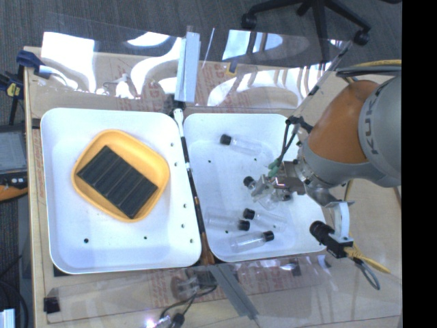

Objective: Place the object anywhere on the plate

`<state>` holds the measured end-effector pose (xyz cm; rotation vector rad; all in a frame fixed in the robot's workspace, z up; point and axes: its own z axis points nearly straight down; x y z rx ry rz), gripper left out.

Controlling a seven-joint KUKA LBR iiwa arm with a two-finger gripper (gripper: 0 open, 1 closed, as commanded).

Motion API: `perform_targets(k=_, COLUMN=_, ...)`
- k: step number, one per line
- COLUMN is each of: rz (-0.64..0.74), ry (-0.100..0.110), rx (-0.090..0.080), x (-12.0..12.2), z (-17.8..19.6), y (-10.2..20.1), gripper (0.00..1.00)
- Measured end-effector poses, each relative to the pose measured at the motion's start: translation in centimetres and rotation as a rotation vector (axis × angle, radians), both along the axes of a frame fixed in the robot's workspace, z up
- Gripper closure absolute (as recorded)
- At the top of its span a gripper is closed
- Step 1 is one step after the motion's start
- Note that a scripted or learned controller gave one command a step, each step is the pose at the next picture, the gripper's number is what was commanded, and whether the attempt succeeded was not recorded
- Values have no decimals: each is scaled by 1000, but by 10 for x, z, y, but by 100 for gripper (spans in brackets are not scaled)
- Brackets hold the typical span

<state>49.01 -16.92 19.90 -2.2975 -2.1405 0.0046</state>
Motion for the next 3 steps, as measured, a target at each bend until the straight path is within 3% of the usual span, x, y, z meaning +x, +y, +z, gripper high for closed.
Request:
perform_targets(k=1, rz=177, ry=0, rx=2, x=74, z=4, y=75, gripper=100)
perform_targets(k=2, rz=424, ry=1, rx=2, x=90, z=-8, y=187, gripper=100)
perform_targets(k=3, rz=423, ry=0, rx=2, x=90, z=-8, y=187, gripper=0)
